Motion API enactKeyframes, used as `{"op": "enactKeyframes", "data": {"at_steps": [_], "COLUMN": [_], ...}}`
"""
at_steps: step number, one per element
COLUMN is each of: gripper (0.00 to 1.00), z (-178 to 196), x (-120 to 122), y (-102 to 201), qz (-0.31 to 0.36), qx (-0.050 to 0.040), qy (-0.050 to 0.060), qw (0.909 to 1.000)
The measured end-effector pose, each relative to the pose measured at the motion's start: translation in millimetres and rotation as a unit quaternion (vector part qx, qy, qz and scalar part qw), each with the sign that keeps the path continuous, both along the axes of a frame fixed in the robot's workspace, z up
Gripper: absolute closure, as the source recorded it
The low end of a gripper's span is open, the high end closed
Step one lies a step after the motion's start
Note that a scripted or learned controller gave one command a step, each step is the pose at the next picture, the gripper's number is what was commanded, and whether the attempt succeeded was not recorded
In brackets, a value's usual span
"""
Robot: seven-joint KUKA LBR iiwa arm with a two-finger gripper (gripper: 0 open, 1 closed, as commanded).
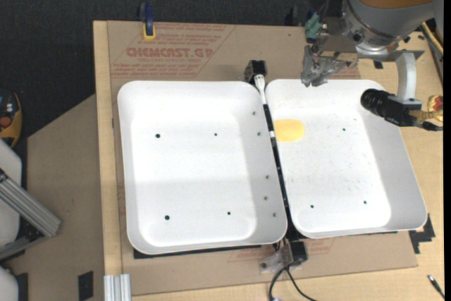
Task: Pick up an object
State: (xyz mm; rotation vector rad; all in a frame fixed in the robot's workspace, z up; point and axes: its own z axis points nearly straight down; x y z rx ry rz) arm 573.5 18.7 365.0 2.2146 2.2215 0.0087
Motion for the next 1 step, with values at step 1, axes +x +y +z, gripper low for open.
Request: {"op": "enactKeyframes", "data": {"at_steps": [1], "gripper": [1.00], "z": [-70.2], "x": [52.7], "y": [63.2], "qz": [0.001], "qx": [0.0003], "qy": [0.005], "qw": [1.0000]}}
